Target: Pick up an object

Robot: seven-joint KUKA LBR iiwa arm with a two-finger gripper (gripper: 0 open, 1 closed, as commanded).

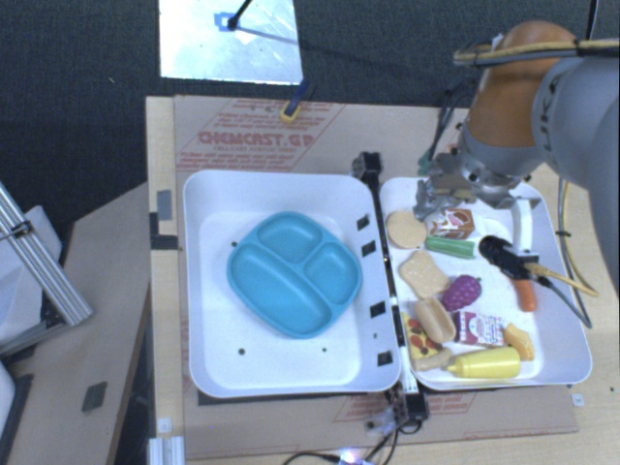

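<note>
My gripper (435, 201) hangs low over the far end of the right bin (567, 356), under the grey arm with its orange band. Just below it lie a round tan cookie (406, 229), a small red and white packet (451, 224) and a green stick (451, 247). Nothing shows between the gripper's fingers. Nearer the front lie a bread slice (423, 273), purple grapes (462, 292), a hot dog (435, 320), a red and white carton (479, 329) and a yellow bottle (482, 363).
The left bin (208, 356) holds a blue divided plate (294, 272). A black divider (380, 260) runs between the bins. An orange carrot (526, 295), a pizza slice (418, 339) and a small yellow piece (518, 340) also lie in the right bin.
</note>
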